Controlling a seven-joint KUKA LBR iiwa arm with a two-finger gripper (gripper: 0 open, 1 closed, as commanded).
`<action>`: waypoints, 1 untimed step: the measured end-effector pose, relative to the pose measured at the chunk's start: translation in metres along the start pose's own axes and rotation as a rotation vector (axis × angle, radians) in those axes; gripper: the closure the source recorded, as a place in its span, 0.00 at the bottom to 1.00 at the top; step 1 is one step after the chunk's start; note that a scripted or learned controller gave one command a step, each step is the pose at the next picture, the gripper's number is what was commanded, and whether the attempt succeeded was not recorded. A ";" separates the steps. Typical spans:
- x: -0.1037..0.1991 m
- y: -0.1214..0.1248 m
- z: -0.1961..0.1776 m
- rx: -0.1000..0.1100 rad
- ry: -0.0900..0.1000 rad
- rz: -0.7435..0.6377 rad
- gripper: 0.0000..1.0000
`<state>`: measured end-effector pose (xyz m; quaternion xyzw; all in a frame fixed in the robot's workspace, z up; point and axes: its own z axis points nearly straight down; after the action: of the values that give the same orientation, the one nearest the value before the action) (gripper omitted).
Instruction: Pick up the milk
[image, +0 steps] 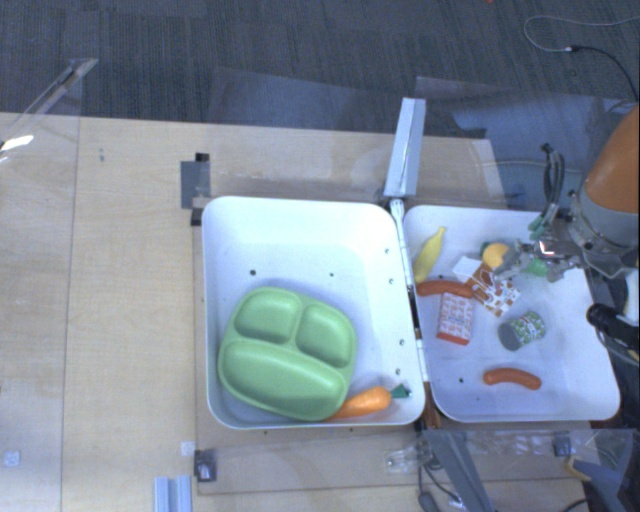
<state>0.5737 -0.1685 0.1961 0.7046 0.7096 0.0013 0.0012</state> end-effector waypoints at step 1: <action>-0.013 0.050 0.090 -0.005 -0.001 -0.160 0.00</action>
<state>0.6239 -0.1814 0.1062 0.6455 0.7637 0.0025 0.0033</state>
